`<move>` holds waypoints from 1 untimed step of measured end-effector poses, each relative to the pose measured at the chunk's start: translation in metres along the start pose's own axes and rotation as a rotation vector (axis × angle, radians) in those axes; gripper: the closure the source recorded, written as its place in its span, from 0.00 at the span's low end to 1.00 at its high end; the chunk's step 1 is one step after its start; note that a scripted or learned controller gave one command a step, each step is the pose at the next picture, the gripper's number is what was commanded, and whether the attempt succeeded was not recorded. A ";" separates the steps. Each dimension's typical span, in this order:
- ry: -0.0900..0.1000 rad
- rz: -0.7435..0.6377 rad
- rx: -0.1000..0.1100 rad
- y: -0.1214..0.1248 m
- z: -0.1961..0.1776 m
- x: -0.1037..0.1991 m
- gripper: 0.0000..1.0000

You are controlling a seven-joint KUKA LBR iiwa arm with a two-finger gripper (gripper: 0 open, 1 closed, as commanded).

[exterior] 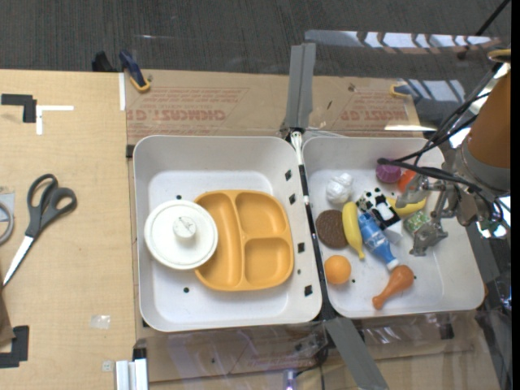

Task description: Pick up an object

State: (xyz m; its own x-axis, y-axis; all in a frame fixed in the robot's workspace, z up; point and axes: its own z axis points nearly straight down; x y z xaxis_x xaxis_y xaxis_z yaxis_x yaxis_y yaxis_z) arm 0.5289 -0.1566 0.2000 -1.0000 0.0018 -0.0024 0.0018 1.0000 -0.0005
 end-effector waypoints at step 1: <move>-0.018 0.074 0.004 0.001 0.081 -0.044 0.00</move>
State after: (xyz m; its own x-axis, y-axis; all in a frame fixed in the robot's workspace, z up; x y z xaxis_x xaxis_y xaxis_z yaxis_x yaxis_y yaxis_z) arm 0.5727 -0.1554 0.1194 -0.9970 0.0752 -0.0201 0.0753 0.9972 -0.0036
